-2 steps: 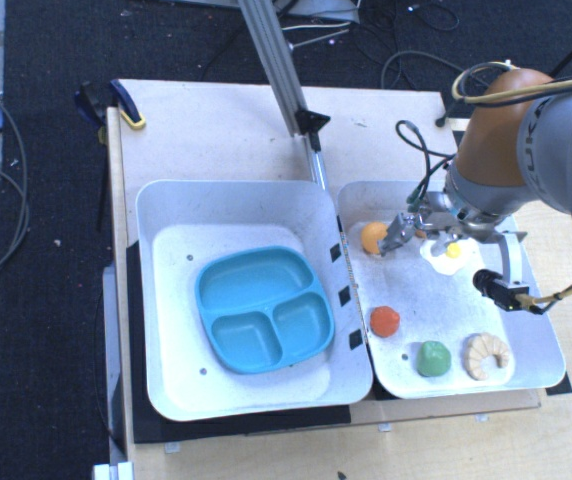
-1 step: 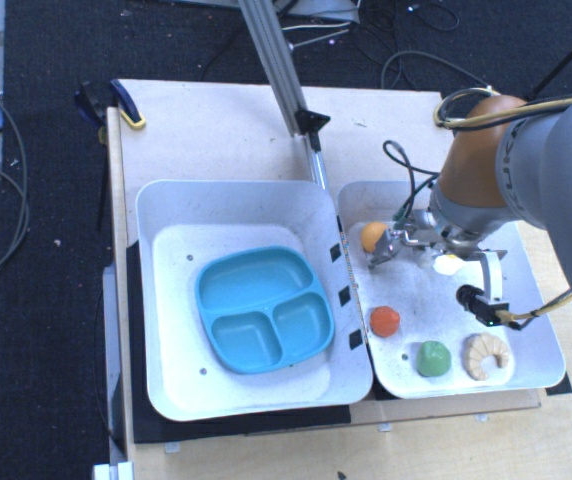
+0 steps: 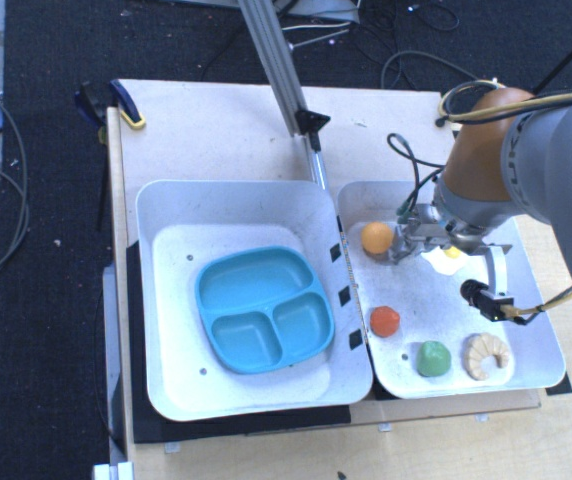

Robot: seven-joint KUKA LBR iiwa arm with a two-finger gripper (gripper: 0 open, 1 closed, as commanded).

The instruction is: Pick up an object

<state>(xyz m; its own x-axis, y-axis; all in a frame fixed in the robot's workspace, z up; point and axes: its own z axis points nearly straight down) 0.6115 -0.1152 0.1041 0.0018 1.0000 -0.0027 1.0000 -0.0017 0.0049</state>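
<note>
camera view | gripper [image 3: 403,249] low in right bin [image 3: 526,303], grip state cannot tell | orange ball [image 3: 376,239] just beside it, left | red ball [image 3: 384,320], green object [image 3: 432,358], croissant-like piece [image 3: 487,356] nearer front | blue tray [image 3: 264,308] in left bin [image 3: 166,268]

The arm [image 3: 551,158] is a thick, smooth grey tube with a glossy orange band [image 3: 481,158] above the wrist. Black cables (one looping free, one yellowish at the top) run along it to a small metal-and-black gripper [image 3: 403,245].
</note>
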